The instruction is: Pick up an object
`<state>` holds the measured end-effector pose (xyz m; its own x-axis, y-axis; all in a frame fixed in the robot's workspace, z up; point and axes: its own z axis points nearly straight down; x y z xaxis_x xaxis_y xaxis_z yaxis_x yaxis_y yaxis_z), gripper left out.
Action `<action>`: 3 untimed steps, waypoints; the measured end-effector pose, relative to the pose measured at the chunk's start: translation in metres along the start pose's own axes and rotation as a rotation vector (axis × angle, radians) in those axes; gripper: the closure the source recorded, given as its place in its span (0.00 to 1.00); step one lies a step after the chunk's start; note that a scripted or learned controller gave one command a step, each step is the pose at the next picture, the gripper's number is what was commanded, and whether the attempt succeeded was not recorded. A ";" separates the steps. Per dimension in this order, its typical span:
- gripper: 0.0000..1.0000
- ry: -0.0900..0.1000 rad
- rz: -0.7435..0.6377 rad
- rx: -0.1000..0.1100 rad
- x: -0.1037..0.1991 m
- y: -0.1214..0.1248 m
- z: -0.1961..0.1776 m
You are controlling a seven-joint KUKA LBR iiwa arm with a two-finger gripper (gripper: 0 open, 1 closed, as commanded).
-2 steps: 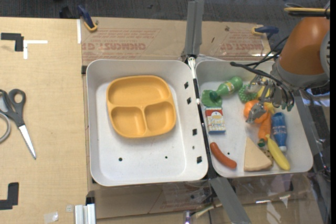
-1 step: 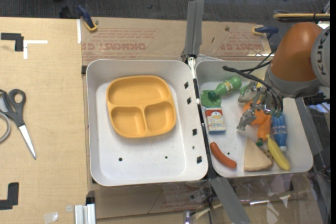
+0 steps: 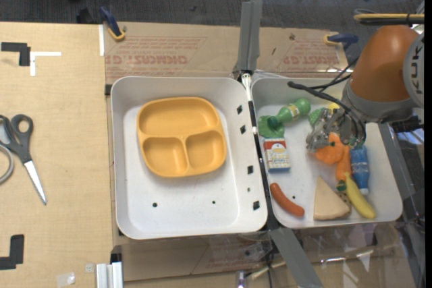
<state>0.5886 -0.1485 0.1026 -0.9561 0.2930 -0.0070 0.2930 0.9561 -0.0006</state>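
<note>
Bins, two and white, sit side by side on the bench. The left bin (image 3: 128, 165) holds a yellow divided plate (image 3: 181, 135), lying flat toward its upper half. The right bin (image 3: 300, 175) holds a scatter of toy foods: a green bottle (image 3: 283, 115) tilted near the upper left, a small carton (image 3: 276, 152) just below it, a red sausage (image 3: 287, 199) lower down, a tan wedge (image 3: 329, 202) near the bottom, a banana (image 3: 356, 197) beside the wedge, a blue bottle (image 3: 360, 166) by the right wall, and an orange object (image 3: 329, 152) in the middle. The arm (image 3: 385, 64) reaches in from the right, and its gripper (image 3: 329, 133) is lowered onto the orange object, apparently touching its top; whether the fingers are spread or closed cannot be told. Scissors (image 3: 23, 152) lie on the board to the far left.
</note>
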 end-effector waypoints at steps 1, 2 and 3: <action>1.00 0.003 0.099 -0.002 0.018 0.088 -0.090; 1.00 0.004 -0.098 -0.001 0.011 0.042 0.010; 1.00 0.006 -0.278 -0.002 0.080 0.013 0.010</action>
<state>0.5164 -0.1129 0.0920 -0.9998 0.0196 -0.0012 0.0196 0.9998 0.0004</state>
